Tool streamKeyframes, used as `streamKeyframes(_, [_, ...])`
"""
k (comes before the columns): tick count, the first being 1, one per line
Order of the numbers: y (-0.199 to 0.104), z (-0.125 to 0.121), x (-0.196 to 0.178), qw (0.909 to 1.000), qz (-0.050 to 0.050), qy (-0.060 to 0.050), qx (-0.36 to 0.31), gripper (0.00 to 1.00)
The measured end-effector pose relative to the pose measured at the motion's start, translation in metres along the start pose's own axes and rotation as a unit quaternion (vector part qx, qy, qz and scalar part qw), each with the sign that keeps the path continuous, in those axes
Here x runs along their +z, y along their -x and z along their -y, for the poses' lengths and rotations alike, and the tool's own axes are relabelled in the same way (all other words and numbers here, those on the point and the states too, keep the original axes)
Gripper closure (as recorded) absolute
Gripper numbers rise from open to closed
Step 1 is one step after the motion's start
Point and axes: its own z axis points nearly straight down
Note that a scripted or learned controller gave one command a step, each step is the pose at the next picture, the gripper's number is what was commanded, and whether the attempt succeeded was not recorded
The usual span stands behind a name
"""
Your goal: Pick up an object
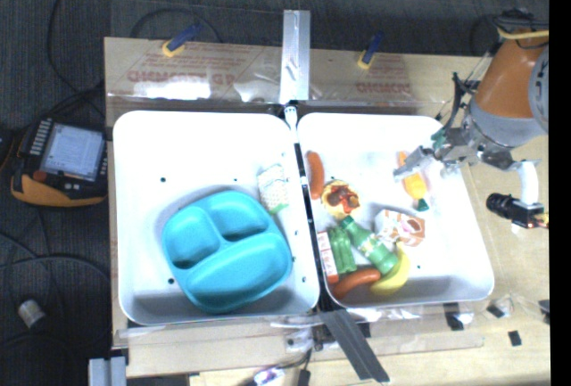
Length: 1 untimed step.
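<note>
My gripper (426, 158) hangs over the far right part of the right bin (464, 286), reaching in from the right edge. Just below it lies a small orange and yellow object (415, 184) with a teal bit at its near end. Whether the gripper touches it cannot be made out. Further toward the front lie a white and red packet (401, 226), a yellow banana (395, 277), green bottles (352, 242), a red sausage (353, 280), a round brown and yellow item (341, 196) and an orange sausage (315, 171) by the divider.
The left bin (143, 188) holds a blue divided plate (227, 247) and a small white and green packet (274, 188) near the divider. A handheld device (62, 160) and cables lie on the floor at the left.
</note>
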Motion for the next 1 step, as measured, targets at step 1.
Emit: streamKeyframes(1, [0.0068, 0.0163, 0.0137, 0.9989, 0.0, 0.001, -0.047, 0.0])
